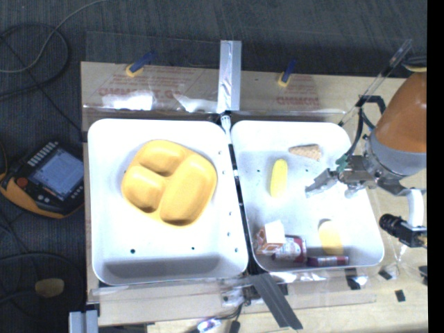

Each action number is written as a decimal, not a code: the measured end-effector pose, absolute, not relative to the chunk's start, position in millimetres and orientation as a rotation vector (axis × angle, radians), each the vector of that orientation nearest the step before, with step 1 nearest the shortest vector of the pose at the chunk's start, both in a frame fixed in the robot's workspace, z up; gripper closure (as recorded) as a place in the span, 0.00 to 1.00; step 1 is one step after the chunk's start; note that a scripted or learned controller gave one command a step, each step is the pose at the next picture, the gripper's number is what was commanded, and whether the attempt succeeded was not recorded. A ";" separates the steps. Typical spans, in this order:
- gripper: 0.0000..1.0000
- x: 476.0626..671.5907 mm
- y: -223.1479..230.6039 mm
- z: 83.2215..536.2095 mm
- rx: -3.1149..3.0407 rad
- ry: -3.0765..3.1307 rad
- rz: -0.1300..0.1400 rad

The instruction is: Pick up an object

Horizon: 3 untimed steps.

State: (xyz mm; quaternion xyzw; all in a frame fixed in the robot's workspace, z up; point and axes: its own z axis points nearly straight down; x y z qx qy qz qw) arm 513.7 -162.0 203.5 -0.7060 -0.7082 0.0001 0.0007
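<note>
Plainly the pick is not yet made: seen from the one camera above, the grey arm with its orange band (pixel 409 116) reaches in over the shallow white right-hand bin (pixel 243 186), and its two-finger gripper (pixel 318 184) hangs above bare bin floor with nothing between its fingers, which look spread apart, released rather than clenched. Taking that bin as the landmark, the candidates lie inside it: a small yellow banana-shaped piece (pixel 278 177) near its middle, just left of the gripper; a tan wedge like a bread crust (pixel 305 151) toward its far wall; a pale yellow block (pixel 331 240) toward its near right corner; and a white-and-red packet (pixel 279 241) with a dark red tube (pixel 326 260) along its near wall. By my judgement, all of the task is left: descend on one thing, close, lift.

Left of that bin, touching it, a second white bin (pixel 104 255) carries a large yellow lobed soft toy (pixel 168 181). Both stand on a pale wooden bench (pixel 326 89) over dark carpet, where an orange-edged handheld pendant (pixel 48 179) lies well left
</note>
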 end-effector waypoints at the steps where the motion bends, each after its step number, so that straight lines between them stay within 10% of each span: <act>1: 0.00 577.2 -130.5 90.7 -2.132 -2.324 -0.008; 2: 0.00 621.9 -106.4 90.3 -2.018 -2.423 -0.009; 3: 1.00 622.8 -105.8 102.7 -2.018 -2.422 -0.014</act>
